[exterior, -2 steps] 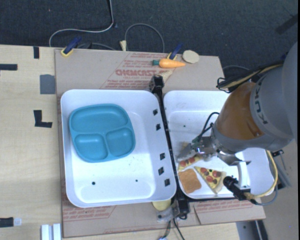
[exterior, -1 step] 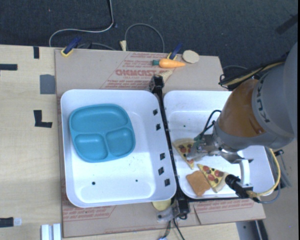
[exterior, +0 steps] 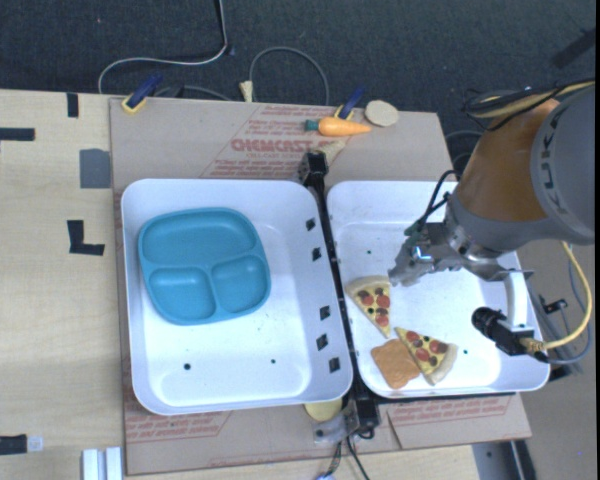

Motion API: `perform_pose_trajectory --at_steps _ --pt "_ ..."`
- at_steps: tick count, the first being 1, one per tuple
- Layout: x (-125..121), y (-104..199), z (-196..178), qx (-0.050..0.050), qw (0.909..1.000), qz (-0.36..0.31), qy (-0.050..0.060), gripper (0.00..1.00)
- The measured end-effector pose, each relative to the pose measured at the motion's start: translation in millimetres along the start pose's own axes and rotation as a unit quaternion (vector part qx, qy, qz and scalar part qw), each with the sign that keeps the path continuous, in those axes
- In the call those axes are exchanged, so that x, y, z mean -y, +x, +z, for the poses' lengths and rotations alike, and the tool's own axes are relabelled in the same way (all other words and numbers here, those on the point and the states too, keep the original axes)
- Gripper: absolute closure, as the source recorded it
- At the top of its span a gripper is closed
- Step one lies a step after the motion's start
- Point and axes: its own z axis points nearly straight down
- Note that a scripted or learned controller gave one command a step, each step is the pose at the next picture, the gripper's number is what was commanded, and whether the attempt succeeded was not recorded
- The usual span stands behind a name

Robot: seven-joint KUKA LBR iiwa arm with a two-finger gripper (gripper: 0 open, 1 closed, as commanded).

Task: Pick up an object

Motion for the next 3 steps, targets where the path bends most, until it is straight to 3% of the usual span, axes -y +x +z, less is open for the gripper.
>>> perform_pose_trajectory --at_steps 1,2,3 --pt "2 -1 5 0.000 1.0000 0.001 0.004 0.00" --pt "-22 -10 109 0.000 1.0000 0.001 0.003 0.00" --pt "-23 -11 92 0.001 1.0000 0.001 0.001 1.00"
